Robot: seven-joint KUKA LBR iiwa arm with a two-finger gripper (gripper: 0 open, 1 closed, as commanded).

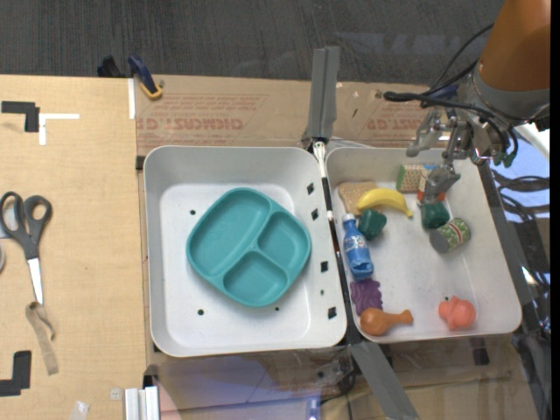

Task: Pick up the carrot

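Reaching in from the right, the arm sets its hand over the far part of the right bin. Whether the hand is wide or narrow cannot be told from this angle, and nothing can be seen held in it. It hangs just above a dark green piece, with a small box just to its left and a patterned can lying just near and right of the green piece.

The carrot, taken to be the orange tapered piece, though its form is not certain, lies near the near wall of the right bin, left of centre and well apart from the hand. Its thin end points right. Purple grapes touch it on the far side. A round pink-orange fruit sits to its right, apart from it.

Along the left wall of the same bin a blue bottle lies lengthwise. Beyond it are a green vegetable, a banana and a slice of bread, all close together.

The left bin holds a teal divided plate, set at a tilt to the bin walls. Scissors lie on the bench at far left.
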